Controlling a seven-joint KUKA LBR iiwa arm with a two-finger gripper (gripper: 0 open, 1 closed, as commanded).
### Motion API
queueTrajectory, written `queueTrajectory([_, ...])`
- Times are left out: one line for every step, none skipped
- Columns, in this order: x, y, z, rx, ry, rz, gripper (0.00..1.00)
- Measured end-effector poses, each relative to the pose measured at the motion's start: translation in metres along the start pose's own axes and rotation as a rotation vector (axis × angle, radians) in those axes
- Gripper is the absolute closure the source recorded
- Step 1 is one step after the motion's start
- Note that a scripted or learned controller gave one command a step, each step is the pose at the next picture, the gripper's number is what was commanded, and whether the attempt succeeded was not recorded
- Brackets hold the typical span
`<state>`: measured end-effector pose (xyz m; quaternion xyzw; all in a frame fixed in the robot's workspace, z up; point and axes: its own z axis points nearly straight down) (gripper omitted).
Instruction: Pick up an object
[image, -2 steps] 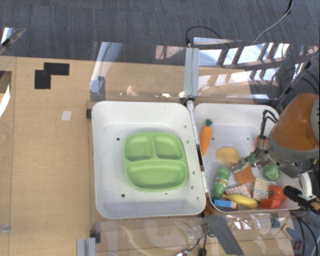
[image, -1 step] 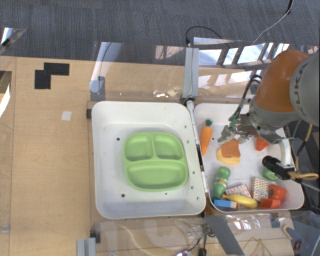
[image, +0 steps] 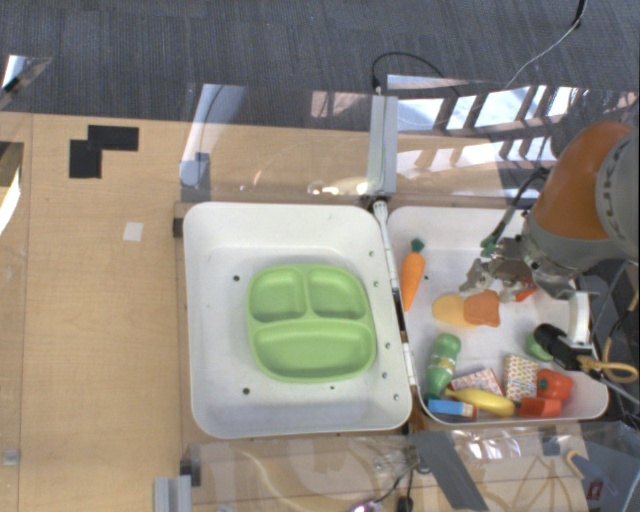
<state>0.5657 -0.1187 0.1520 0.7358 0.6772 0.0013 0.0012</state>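
My gripper (image: 495, 274) hangs over the middle of the right bin (image: 597, 404), with the grey arm and its orange band behind it at the right. Just below the gripper lies a small orange piece (image: 483, 311), touching a flat yellow piece (image: 449, 308) on its left. Whether the orange piece is between the gripper's tips is not clear from this slant. A toy carrot (image: 412, 279) lies along the bin's left wall. A green bottle (image: 441, 361) and a banana (image: 484, 401) sit near the front.
The left bin (image: 210, 330) bears a green divided plate (image: 310, 322). At the right bin's front lie two patterned packets (image: 520, 376), a red toy vegetable (image: 553, 388) and a dark green item (image: 546, 342). A metal divider (image: 383, 150) stands behind the bins.
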Motion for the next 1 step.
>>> queueTrajectory([0.0991,-0.0036,-0.0848,-0.001,0.001,0.133,1.0])
